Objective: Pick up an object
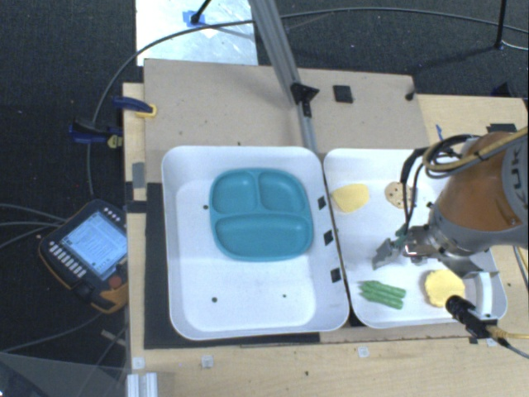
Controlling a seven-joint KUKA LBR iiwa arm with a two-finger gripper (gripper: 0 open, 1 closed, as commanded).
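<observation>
Over the right bin (pixel 364 165), the gripper (pixel 387 255) hangs low, just above the green bean pods (pixel 382 293) and well clear of the yellow piece (pixel 350 197) near the bin's far edge; a second yellow piece (pixel 440 286) lies partly under the wrist. Nothing sits between the fingers, which look slightly spread, though the blur makes this uncertain. The step appears to be the approach: next comes a short descent onto the pods, then a closing.

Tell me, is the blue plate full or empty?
Empty. The blue plate lies flat in the left bin, and all three compartments show bare blue.
</observation>
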